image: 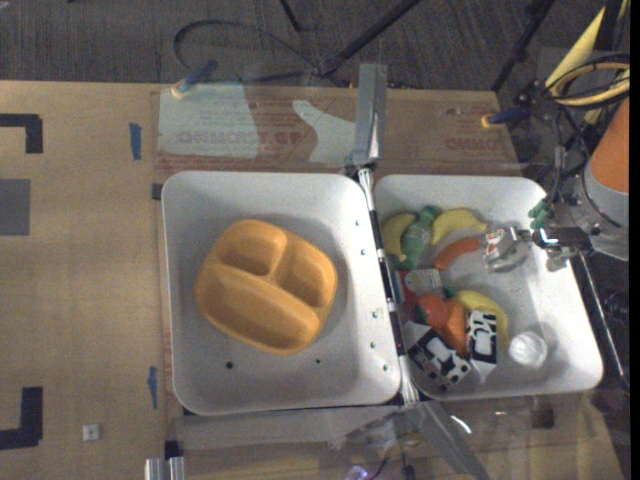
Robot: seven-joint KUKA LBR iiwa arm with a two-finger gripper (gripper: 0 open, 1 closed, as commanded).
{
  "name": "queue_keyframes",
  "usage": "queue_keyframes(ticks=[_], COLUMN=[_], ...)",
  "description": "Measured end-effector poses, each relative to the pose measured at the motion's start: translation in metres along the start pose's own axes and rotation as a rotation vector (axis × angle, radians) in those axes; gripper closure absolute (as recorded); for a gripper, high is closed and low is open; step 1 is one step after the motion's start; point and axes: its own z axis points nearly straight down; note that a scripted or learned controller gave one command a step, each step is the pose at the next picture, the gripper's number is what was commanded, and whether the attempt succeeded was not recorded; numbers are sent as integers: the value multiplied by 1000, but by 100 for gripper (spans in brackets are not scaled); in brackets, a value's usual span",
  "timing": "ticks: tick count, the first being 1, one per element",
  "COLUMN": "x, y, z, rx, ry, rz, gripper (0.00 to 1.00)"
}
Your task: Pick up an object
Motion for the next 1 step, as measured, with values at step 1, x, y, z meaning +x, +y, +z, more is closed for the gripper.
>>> queue_keyframes(ticks=[1], x=[12], y=[40], z=[102], rx=[0], ry=[0], rz=[25], gripper=[0])
